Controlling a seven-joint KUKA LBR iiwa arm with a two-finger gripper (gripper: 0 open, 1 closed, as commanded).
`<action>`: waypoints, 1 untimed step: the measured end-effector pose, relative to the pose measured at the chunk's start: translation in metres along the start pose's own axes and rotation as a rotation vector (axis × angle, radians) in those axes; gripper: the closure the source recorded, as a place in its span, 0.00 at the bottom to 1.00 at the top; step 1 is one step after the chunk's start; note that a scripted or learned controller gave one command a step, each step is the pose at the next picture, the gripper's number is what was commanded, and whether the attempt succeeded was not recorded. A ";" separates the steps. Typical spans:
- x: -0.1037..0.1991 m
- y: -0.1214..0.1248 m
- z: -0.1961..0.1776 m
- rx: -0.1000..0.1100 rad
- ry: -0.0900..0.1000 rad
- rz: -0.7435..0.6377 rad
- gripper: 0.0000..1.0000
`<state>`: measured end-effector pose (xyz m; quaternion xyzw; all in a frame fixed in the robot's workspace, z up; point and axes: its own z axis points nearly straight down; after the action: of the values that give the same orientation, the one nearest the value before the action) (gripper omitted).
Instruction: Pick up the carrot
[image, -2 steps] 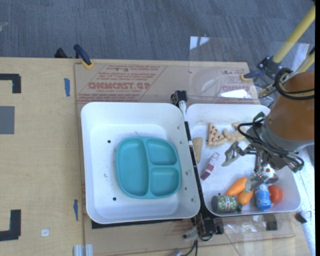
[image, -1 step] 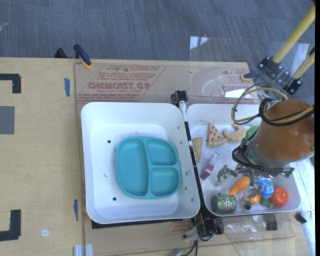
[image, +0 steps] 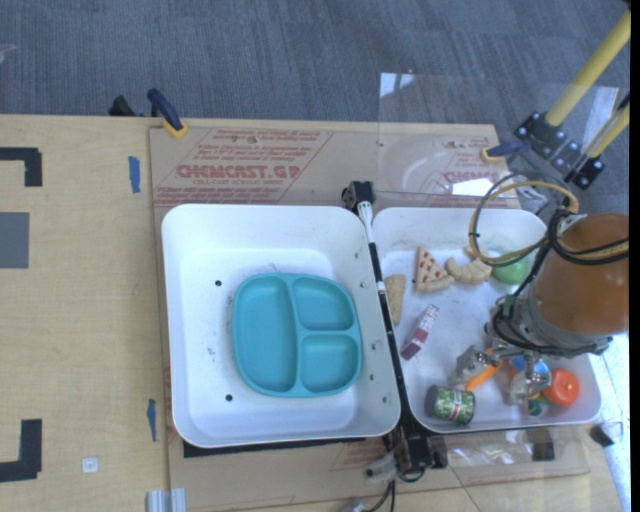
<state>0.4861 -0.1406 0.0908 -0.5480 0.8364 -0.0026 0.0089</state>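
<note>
A: Where is the small orange plastic carrot (image: 484, 375)?
B: Directly beneath the metal two-finger gripper (image: 488, 366), between its spread fingers, on the right white bin (image: 440, 240) floor.
A: Good practice?
B: Centre over the carrot's middle, avoiding the green tin can (image: 452, 403) lower-left, then close squarely.
</note>
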 end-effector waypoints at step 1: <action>0.006 0.001 0.000 -0.009 0.004 0.220 0.00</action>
<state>0.4834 -0.1455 0.0903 -0.4530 0.8915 0.0011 0.0048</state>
